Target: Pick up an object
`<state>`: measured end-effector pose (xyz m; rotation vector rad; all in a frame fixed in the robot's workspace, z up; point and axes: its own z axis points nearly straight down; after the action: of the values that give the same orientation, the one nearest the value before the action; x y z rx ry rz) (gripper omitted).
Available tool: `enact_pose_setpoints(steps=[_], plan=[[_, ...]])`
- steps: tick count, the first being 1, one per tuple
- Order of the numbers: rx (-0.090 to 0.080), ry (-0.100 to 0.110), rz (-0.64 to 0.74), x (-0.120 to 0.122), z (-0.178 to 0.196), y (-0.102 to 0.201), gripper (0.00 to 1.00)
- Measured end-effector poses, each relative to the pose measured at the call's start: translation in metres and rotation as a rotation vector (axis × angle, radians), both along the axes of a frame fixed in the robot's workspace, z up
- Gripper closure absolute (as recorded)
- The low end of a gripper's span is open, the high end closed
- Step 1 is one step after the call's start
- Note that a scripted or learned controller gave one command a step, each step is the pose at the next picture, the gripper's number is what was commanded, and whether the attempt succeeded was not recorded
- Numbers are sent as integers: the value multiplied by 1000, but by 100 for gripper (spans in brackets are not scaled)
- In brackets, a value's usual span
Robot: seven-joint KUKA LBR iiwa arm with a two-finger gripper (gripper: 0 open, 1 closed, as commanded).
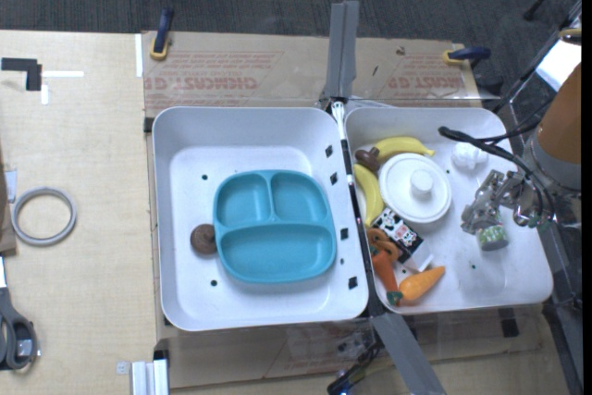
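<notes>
The round white lid with a raised centre knob (416, 187) lies flat in the right white bin (518, 287), near its left wall; all positions below are relative to this lid. Two yellow bananas (404, 146) curve around its upper and left edges. A small black-and-white printed packet (400, 234) lies just below it. An orange toy carrot (419, 283) lies further below. A small grey-green object (493, 237) lies to its right. A small white object (468, 155) lies to its upper right.
</notes>
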<state>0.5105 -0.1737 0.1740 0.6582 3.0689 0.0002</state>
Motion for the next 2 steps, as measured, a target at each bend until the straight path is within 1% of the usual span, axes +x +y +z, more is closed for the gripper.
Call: enact_pose_setpoints(steps=[1,2], plan=[[0,2,258,-33,-82,-24,100],[0,2,259,-32,-82,-24,0]])
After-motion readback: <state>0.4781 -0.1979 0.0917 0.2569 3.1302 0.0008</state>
